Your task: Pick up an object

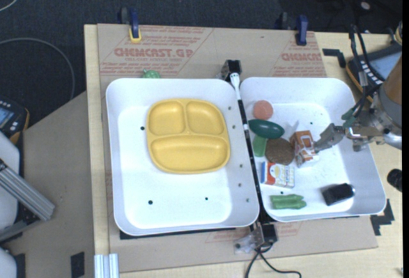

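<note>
Cardboard-topped bench (192, 46), two white bins (128, 162), arm cut off right, jaws' (327, 137) opening unclear

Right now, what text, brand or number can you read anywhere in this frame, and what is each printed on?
"CHEMCAST G.P", red print on the brown board behind the left bin.
"CHEMCAS...", the same red print on the board behind the right bin, partly cut off.
Small carton and flat packet in the right bin: print too small to read.
</note>
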You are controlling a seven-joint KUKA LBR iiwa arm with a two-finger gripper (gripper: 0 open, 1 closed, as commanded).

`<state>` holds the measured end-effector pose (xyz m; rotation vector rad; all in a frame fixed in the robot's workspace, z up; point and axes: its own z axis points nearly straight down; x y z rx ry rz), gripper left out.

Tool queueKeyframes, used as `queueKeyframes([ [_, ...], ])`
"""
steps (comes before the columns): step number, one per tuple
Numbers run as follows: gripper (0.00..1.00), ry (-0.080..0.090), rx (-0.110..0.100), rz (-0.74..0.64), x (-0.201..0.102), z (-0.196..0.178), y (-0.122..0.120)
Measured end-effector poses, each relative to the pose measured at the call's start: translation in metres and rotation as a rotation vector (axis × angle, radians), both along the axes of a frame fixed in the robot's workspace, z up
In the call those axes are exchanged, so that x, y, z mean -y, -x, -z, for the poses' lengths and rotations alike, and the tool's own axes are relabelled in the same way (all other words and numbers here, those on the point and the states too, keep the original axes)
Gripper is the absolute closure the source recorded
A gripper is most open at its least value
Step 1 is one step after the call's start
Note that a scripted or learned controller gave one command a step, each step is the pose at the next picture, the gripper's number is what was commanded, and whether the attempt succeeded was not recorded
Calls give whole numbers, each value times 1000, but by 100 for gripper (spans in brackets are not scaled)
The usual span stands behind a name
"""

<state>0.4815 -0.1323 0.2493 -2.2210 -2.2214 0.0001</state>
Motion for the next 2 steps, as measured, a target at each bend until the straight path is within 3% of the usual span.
queueKeyframes([
  [1,0,7,21,0,24,-202,0],
  [2,100,4,7,-2,22,-204,-1],
])
